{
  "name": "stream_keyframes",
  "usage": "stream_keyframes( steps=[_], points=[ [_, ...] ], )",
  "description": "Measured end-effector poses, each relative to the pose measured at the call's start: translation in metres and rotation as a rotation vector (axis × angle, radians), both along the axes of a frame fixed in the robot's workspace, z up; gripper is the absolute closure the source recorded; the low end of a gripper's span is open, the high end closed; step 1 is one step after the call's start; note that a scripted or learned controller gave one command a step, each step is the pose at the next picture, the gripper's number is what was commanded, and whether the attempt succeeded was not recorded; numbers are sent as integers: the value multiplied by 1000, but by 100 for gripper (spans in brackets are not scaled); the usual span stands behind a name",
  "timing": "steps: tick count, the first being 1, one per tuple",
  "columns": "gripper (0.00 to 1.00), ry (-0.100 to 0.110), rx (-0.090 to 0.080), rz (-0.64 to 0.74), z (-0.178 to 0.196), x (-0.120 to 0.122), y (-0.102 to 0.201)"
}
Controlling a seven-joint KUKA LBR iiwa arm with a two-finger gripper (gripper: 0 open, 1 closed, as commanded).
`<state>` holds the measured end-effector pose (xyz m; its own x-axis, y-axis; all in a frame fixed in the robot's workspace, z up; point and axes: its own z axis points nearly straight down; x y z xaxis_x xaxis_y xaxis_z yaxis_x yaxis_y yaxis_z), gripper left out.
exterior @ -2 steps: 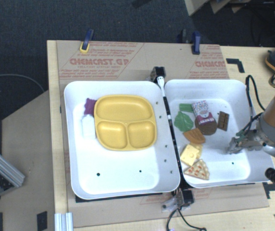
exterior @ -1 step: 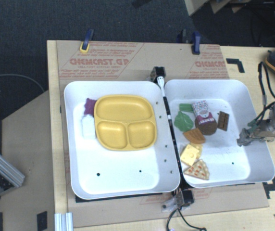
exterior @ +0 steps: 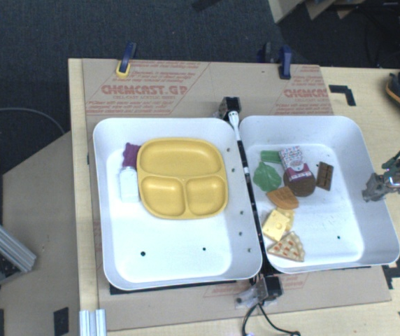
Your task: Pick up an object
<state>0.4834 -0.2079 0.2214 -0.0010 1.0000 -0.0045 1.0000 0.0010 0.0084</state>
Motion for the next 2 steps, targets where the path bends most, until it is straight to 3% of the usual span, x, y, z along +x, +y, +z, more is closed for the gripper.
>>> stream_keyframes(
  steps=[1, 2],
  points=[
    [100, 5, 2, 0, 4, 1, 0],
    [100, 9, 8, 6, 13, 3, 59]
  ],
)
